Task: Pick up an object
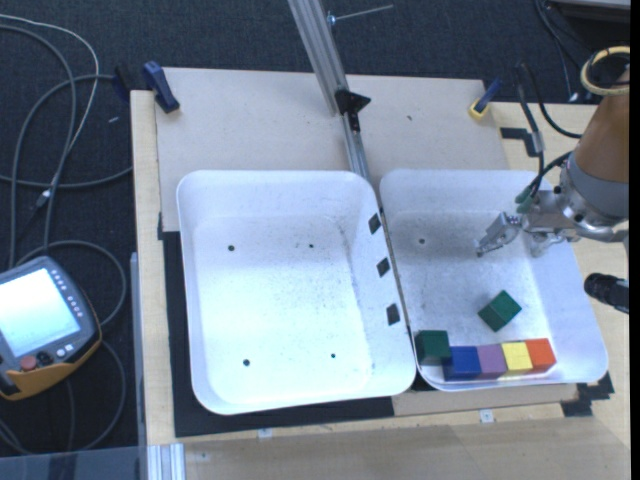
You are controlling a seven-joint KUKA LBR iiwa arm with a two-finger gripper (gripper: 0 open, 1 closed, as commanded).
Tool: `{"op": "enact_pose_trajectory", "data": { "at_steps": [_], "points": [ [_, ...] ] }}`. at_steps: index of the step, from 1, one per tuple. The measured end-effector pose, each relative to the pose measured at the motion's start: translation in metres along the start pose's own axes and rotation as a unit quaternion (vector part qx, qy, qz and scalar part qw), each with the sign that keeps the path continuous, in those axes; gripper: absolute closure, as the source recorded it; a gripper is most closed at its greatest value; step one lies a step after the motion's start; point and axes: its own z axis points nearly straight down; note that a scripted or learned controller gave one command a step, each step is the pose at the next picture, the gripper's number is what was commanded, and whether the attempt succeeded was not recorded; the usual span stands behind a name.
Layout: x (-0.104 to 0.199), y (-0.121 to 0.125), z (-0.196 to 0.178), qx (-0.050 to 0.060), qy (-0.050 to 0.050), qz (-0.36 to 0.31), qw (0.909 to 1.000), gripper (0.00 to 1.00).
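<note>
Two white bins sit side by side on the bench: the left bin (200,203) and the right bin (590,338). There are six blocks in all, every one in the right bin. Two are green: one green block (499,310) lying apart, tilted, and a second green block (432,345) at the near wall. One blue block (462,362), one purple block (491,359), one yellow block (516,356) and one orange block (540,352) complete the row. Two clamps hold the bench's far edge: a blue clamp (160,85) and a yellow clamp (484,100).
</note>
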Motion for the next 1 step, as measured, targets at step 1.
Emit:
{"op": "enact_pose_trajectory", "data": {
  "at_steps": [1],
  "points": [
    [-0.0298,-0.0295,0.0714,0.005,0.001,0.002,1.0,0.0]
  ]
}}
